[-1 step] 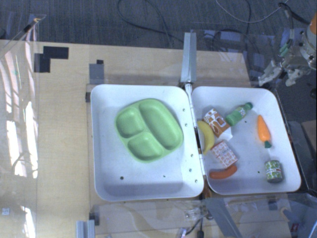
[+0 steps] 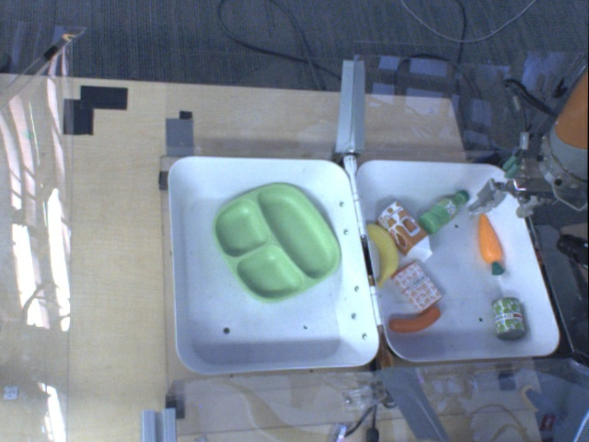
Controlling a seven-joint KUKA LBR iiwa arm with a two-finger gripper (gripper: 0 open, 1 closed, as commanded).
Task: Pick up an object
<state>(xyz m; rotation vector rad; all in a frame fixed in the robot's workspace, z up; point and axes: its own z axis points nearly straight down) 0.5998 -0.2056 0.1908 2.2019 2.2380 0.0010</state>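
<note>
Camera view, left to right: the left bin point(image 2: 184, 247) holds a green divided plate point(image 2: 276, 240); the right bin point(image 2: 543, 339) holds a banana point(image 2: 384, 251), cartons, a sausage point(image 2: 415, 320), a green bottle point(image 2: 443, 214), a carrot point(image 2: 490, 243) and a can point(image 2: 508, 318). The arm enters at the right edge, with the gripper point(image 2: 497, 194) low over the right bin's far right corner, beside the bottle and above the carrot. Jaw state cannot be determined.
</note>
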